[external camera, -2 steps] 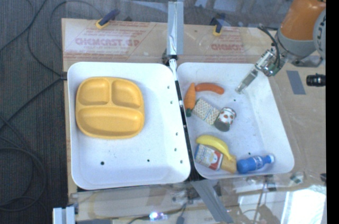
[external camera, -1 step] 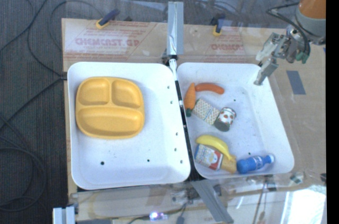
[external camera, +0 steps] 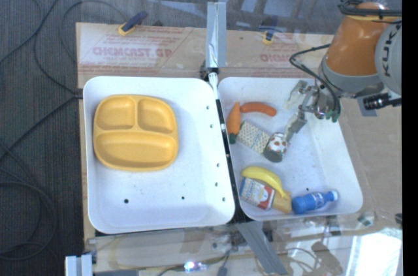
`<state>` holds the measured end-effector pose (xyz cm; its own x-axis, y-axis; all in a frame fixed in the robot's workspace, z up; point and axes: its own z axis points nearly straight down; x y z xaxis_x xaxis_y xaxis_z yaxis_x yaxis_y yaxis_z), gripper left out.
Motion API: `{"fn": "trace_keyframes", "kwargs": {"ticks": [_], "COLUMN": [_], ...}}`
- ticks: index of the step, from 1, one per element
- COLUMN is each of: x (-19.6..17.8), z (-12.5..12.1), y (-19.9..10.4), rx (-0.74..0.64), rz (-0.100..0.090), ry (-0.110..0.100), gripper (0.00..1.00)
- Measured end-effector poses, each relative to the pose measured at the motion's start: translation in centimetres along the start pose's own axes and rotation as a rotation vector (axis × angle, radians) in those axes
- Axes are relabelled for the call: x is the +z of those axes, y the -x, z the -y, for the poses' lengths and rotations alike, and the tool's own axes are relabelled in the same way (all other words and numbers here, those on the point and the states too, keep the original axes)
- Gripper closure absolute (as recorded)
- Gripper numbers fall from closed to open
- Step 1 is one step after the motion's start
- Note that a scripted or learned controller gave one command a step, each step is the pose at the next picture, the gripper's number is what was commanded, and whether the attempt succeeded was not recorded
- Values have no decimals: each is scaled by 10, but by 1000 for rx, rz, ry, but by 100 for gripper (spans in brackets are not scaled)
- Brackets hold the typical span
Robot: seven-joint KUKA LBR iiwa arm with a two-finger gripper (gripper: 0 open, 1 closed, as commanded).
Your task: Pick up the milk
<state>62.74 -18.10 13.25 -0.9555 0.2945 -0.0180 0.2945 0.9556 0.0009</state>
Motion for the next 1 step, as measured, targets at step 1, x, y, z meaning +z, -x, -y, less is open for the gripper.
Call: {"fn": "trace_keyframes", "kwargs": {"ticks": [1], "x": [-48], "z": [32], "y": [30], "rx": [-189], "rz": [-13], "ry": [1], "gripper": [0]}}
